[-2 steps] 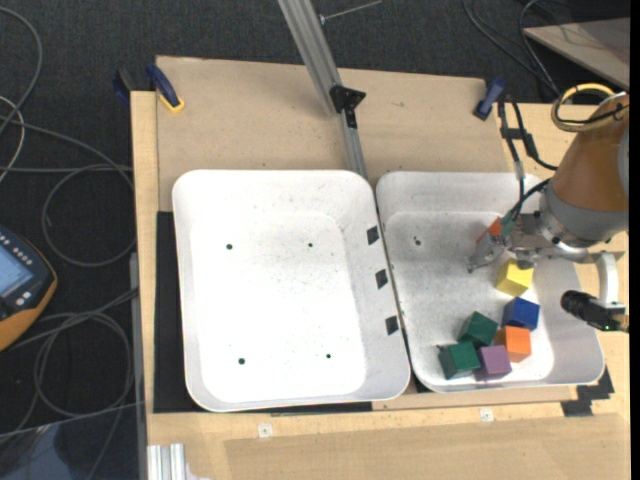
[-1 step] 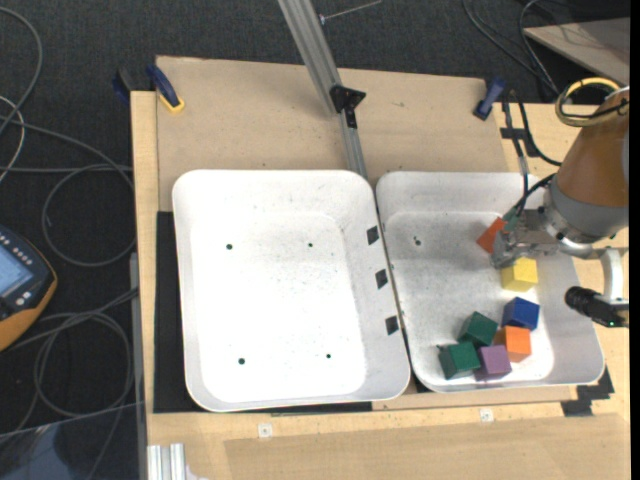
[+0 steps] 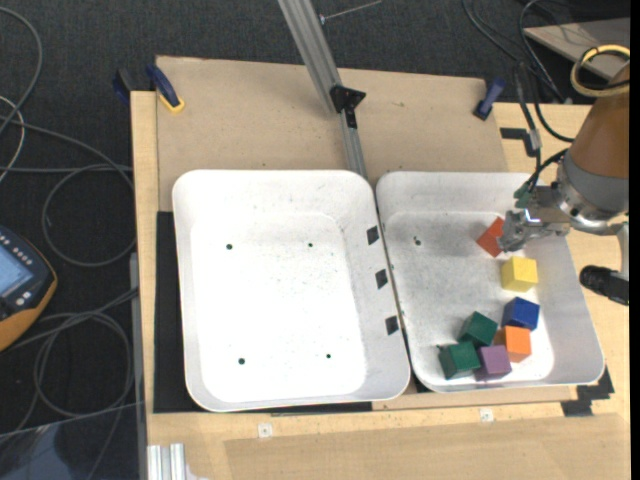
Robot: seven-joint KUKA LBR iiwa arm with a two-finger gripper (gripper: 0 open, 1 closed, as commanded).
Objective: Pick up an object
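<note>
My gripper point(image 3: 517, 230) hangs over the upper right part of the right bin point(image 3: 430, 268), reaching in from the right. A red block point(image 3: 490, 236) sits tilted right against its left side; I cannot tell whether the block is held or merely touched. Just below the gripper lies a yellow block point(image 3: 519, 272). Farther toward the bin's front corner are a blue block point(image 3: 522, 314), an orange block point(image 3: 517, 340), a green block point(image 3: 480, 326), a dark green block point(image 3: 460, 358) and a purple block point(image 3: 494, 362), packed close together.
The left bin point(image 3: 200, 268) lies beside the right one, with a shared rim between them. A metal pole point(image 3: 310, 38) slants across the back of the bench. Blue clamps point(image 3: 165, 88) hold the board's back corners.
</note>
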